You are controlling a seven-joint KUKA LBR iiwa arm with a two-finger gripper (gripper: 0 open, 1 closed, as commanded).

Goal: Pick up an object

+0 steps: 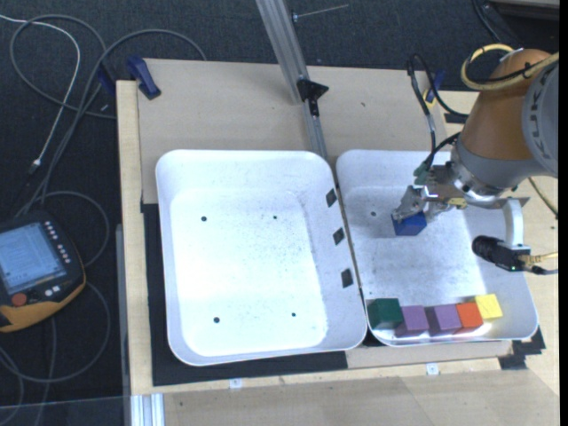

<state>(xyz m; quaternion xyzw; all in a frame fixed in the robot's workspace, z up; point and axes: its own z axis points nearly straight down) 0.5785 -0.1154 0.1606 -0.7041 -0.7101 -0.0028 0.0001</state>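
My hand is clamped on a blue block, which sits between my fingers, over the right bin, upper middle. Whether the block touches the bin floor I cannot tell. Along the near rim: green block, two purple blocks, orange block, yellow block, in a row. Left bin beside it on the bench.

Bright, even overhead light, soft shadows, slightly grainy, bins near overexposed.

Claw lowered, clamping blue block
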